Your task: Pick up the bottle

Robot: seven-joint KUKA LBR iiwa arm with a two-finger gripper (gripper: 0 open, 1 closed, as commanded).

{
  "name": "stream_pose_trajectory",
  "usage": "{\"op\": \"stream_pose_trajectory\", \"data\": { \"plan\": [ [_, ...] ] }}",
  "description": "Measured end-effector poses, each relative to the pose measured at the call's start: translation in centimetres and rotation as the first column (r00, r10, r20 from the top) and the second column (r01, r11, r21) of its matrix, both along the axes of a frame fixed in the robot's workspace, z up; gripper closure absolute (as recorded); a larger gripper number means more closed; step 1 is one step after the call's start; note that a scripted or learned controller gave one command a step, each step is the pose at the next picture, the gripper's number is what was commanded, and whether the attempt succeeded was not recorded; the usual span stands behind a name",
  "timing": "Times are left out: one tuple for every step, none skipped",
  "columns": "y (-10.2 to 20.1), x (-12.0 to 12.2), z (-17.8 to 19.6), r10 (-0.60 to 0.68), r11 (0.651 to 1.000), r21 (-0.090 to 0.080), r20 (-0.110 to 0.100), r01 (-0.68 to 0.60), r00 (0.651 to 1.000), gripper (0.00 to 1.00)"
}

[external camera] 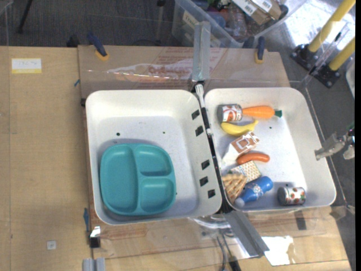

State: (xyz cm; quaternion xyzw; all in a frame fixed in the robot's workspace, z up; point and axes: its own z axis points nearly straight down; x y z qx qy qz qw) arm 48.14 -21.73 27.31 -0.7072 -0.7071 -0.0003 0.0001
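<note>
Bottle (254, 191) lies in right bin (316, 151); pincer (338, 145) at edge, state unclear.

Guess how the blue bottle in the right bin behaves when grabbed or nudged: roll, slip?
The blue bottle lies on its side, so it would probably roll if nudged. Its rounded body looks smooth, likely slippery. It touches the waffle, which may shift along with it.

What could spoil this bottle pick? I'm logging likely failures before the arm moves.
The bottle lies flat against the waffle near the right bin front wall, so fingers may catch either. It is round and could roll toward the can. The gripper sits at the bin's rim.
</note>
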Motion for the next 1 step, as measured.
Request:
{"op": "stream_pose_trajectory", "data": {
  "plan": [
    [7.71, -0.04, -14.60, 0.045, 0.999, -0.001, 0.005, -0.045, 0.999, 0.00]
  ]
}}
